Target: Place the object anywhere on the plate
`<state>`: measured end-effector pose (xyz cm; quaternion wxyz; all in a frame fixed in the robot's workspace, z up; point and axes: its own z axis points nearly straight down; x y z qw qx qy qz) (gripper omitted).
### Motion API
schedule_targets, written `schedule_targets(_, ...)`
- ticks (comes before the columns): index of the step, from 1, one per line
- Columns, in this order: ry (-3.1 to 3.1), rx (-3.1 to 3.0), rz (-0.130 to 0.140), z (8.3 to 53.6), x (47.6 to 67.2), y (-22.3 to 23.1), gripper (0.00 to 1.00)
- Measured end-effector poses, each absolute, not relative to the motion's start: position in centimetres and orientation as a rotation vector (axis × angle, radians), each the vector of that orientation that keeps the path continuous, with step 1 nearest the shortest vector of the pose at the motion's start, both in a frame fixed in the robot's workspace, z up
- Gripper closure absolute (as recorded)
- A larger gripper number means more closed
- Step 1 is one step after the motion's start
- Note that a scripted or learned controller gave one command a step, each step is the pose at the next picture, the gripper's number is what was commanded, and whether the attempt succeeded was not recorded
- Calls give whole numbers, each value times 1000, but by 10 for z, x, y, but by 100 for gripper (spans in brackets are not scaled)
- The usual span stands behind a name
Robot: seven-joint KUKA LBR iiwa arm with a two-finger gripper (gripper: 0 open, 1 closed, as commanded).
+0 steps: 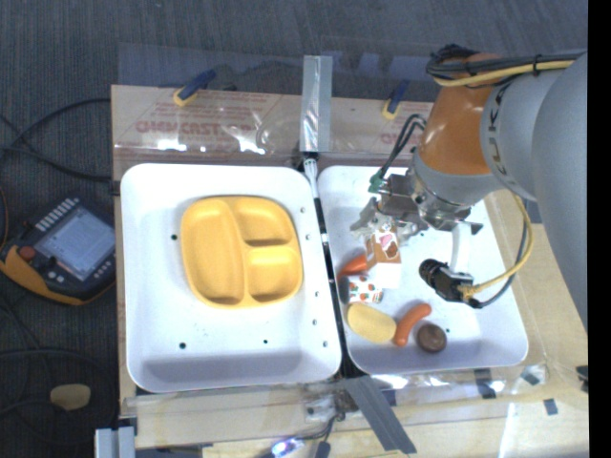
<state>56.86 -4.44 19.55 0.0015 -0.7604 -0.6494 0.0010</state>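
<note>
Occupying the left bin, the yellow divided plate lies flat. In the right bin, the end effector sits directly over a small red-and-white carton; its finger state cannot be determined. A yellow piece, sausage and brown ball lie below the carton.

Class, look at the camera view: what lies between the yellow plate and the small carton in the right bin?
Between the yellow plate and the carton: bare white bin floor, then the two bins' touching rims.
</note>
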Motion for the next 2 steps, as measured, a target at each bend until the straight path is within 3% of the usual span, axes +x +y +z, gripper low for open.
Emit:
schedule_targets(1,-2002,-2419,7,182,630,28,100)
schedule_targets(2,-2003,-2420,8,182,630,28,0)
